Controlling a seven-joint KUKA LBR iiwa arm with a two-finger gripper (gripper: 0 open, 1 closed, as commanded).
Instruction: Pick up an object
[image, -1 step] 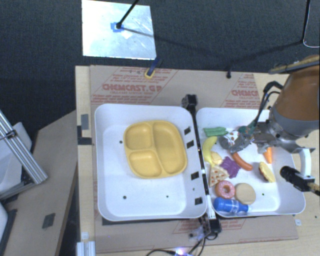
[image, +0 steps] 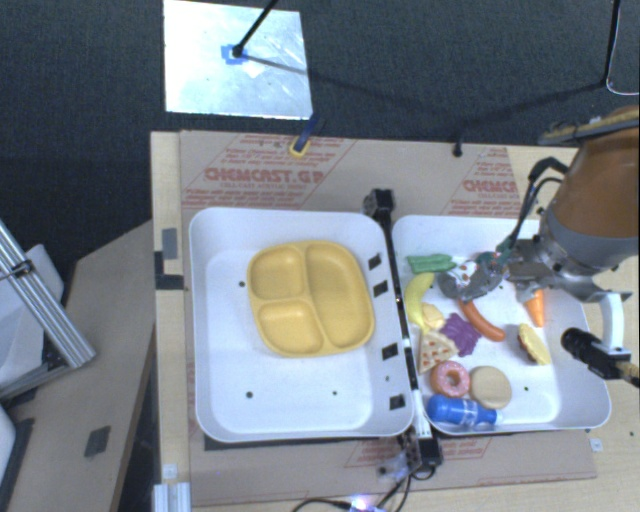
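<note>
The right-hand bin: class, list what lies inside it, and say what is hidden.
Inside the right-hand bin: banana, green vegetable, purple grapes, sausage, carrot, pizza slice, doughnut, bun, blue bottle. The arm covers the bin's far right corner.

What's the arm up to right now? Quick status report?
Gripper low in right bin, above hot dog. Nothing seen gripped. Toy food crowded close: banana, carrot.
</note>
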